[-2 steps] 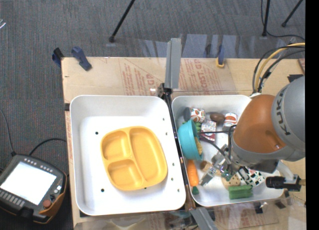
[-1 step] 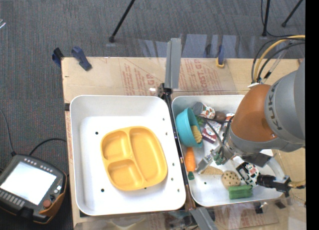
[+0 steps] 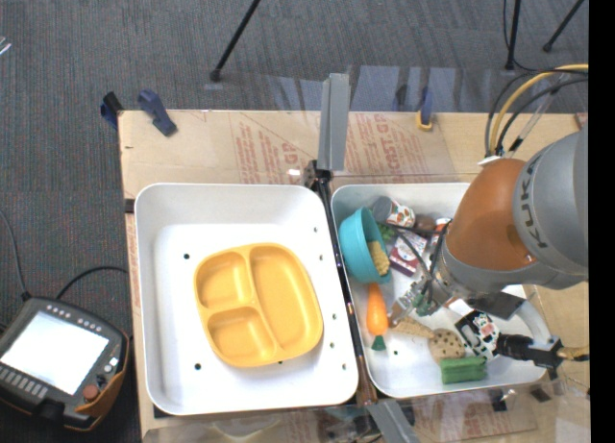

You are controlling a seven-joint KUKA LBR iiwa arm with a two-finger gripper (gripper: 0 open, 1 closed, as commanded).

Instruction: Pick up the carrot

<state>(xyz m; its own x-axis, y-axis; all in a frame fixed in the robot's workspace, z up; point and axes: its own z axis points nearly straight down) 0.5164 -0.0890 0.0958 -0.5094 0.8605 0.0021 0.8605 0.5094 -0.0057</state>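
Gripper (image 3: 415, 299) hardware is sitting low in the right bin (image 3: 538, 374), just right of the carrot (image 3: 377, 311), under the arm's orange wrist band (image 3: 485, 225). How it is set I cannot tell, since the metal parts are blurring into the clutter around them, and nothing is showing the carrot caught in it.

That carrot is lying lengthwise near the bin's left wall, a short, smooth orange cone with a small green stub at its near end. It is looking like a moulded plastic toy, so it is probably going to feel hard and slick, liable to slip from a pinch that lands off its middle. Being close to the wall is leaving little room on that side, which is likely why the arm is coming at it from the open right.

Other toys are crowding nearby. A teal bowl (image 3: 362, 242) is tipping on its side with a yellow corn cob (image 3: 381, 258) against its mouth, just beyond the carrot's top. A tan perforated cracker (image 3: 441, 341), a green block (image 3: 463, 370) and a black-and-white cow figure (image 3: 479, 332) are lying to the right.

Sitting apart in the left bin (image 3: 159, 239) is a glossy yellow divided plate (image 3: 258, 304) with three rounded compartments.
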